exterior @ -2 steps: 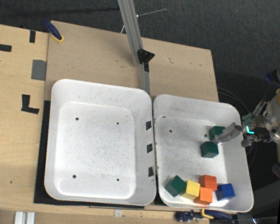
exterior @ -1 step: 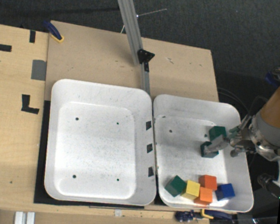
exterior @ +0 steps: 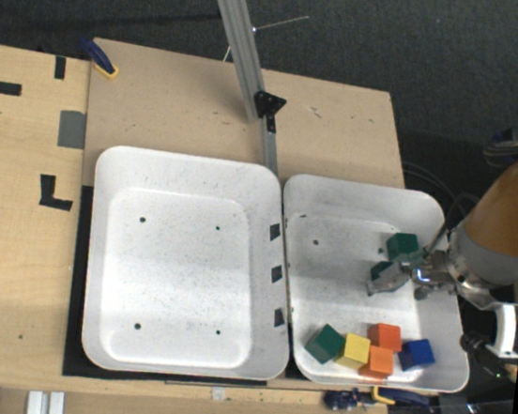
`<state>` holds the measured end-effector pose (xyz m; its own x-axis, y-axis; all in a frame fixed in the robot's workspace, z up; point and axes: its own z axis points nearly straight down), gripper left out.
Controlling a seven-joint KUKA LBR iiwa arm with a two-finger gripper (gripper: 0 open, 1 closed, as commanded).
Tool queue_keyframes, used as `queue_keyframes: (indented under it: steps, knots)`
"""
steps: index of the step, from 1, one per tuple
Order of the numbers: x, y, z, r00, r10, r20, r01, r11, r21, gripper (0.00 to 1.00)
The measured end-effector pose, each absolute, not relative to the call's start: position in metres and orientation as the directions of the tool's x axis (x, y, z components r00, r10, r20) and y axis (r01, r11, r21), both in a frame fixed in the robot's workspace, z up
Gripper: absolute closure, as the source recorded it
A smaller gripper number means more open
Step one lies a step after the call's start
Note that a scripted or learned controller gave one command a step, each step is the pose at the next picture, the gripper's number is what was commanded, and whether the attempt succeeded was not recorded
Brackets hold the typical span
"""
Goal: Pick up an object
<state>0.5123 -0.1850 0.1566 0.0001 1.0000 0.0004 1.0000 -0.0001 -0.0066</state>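
Gripper (exterior: 390,277) low in the right bin (exterior: 335,202), finger state indiscernible.
A green block (exterior: 403,244) sits just above the fingers; closing off-centre may nudge it aside and miss.

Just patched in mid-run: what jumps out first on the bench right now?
The cluster of blocks at the right bin's near edge: dark green block, yellow block, two orange blocks and blue block. Next, the gripper low in that bin, beside another green block.
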Motion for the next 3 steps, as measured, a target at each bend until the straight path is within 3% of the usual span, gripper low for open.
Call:
queue_keyframes:
  steps: [1,2,3]
  knots:
    - [0.506,-0.191,0.095,0.000,1.000,0.001,1.000,0.000,-0.008,0.00]
    - [0.507,-0.190,0.109,-0.001,1.000,0.002,1.000,0.001,-0.003,1.00]
    - [0.507,-0.183,0.153,-0.002,1.000,-0.001,1.000,0.002,0.003,1.00]
